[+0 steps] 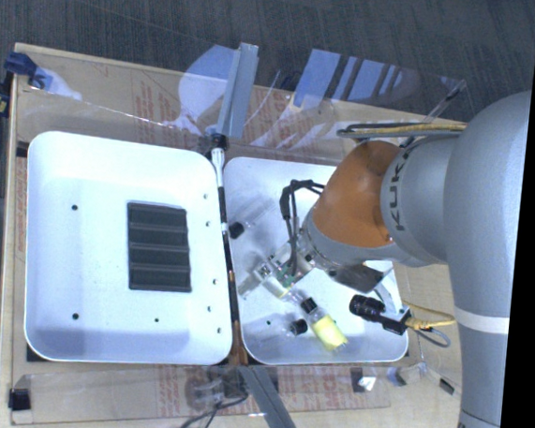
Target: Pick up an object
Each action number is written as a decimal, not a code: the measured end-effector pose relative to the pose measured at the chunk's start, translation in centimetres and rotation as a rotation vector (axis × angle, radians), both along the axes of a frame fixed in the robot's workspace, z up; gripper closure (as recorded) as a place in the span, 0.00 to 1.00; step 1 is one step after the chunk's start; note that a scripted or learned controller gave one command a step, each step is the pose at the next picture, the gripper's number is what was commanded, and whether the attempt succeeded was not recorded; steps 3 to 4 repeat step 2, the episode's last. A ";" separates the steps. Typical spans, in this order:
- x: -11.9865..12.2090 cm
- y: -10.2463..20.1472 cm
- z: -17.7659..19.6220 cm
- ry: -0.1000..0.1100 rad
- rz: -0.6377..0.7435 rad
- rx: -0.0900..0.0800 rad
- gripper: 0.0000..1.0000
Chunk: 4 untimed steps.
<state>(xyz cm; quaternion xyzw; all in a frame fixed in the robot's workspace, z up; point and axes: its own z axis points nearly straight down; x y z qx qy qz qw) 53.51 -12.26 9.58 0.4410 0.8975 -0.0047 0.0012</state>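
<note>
Below-right of hand (275, 277), yellow object (329, 332) on right bin (252, 183) floor.

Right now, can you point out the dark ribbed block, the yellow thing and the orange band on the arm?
dark ribbed block (160, 247): camera view, its middle rib.
yellow thing (329, 332): camera view, its middle.
orange band (356, 198): camera view, its broad curved face.

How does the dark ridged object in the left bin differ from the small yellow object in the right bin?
The dark ridged object is black, rectangular and flat; the yellow object is pale yellow and rounded. The dark one looks much larger than the yellow one. The dark one lies alone in the left bin; the yellow one lies among small items below the gripper. Both rest on white bin floors.
</note>
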 end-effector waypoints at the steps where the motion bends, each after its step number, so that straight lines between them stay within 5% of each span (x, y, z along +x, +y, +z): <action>1: 1.3 -7.8 11.9 -0.003 0.010 0.008 0.00; 2: 3.8 -4.6 -0.5 0.001 0.003 0.010 0.00; 4: 3.8 -4.6 -0.5 0.001 0.003 0.010 0.00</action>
